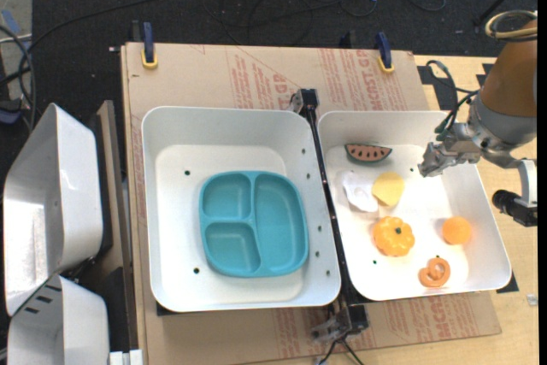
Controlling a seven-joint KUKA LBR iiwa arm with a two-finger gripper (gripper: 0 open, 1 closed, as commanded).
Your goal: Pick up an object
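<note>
The arm (511,111) has a smooth, rounded body. The upper part in view is an orange band (518,77) with a slightly glossy surface. Under it comes the grey wrist (502,128), also rounded, like a short thick cylinder. On the wrist sits the end effector (432,162), which is built of small metallic grey blocks with sharper edges and some darker parts. A thin dark cable (457,108) curves beside the wrist.

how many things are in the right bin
6: watermelon slice at back, white piece touching yellow piece, pumpkin centre, orange right, tomato slice front. The arm may hide more.
</note>
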